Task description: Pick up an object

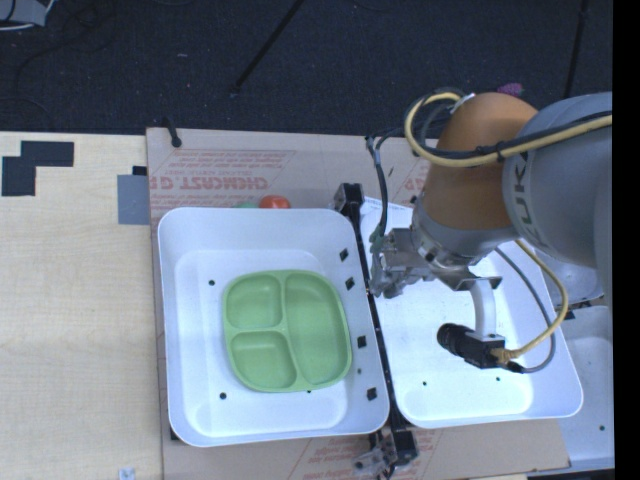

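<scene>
Hidden and cut-off parts

The arm covers much of the right bin; a small orange-red object, perhaps a ball, peeks behind the left bin rim.

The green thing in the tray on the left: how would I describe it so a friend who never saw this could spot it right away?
Start at the two white bins side by side and take the left bin. Lying flat in its middle is a pale green divided plate, a rounded square with three compartments. It is the one coloured item in that bin, while the grey and orange arm hangs over the other bin.
</scene>
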{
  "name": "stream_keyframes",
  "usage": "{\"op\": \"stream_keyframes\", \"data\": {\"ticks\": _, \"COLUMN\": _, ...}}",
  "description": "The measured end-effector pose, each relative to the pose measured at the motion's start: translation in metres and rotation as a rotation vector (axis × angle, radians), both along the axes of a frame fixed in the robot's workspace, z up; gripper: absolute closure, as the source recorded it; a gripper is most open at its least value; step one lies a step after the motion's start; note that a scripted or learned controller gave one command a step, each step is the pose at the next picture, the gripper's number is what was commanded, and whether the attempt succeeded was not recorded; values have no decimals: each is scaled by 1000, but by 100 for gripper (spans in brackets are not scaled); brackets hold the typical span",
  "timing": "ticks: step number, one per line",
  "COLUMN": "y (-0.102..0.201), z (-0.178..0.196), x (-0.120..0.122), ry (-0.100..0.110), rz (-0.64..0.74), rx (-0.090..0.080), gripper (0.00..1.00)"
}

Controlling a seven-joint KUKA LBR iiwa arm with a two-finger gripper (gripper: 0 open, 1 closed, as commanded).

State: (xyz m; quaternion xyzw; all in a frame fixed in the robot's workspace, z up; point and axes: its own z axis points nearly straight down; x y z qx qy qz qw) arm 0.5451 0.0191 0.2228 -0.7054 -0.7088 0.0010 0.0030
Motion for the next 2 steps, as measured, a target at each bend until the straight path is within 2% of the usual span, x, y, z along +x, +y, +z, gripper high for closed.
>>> {"op": "stream_keyframes", "data": {"ticks": 1, "y": 42, "z": -8, "x": -22, "ry": 1, "rz": -2, "rx": -2, "gripper": 100}}
{"op": "stream_keyframes", "data": {"ticks": 2, "y": 91, "z": 8, "x": -36, "ry": -3, "rz": 0, "rx": -2, "gripper": 100}}
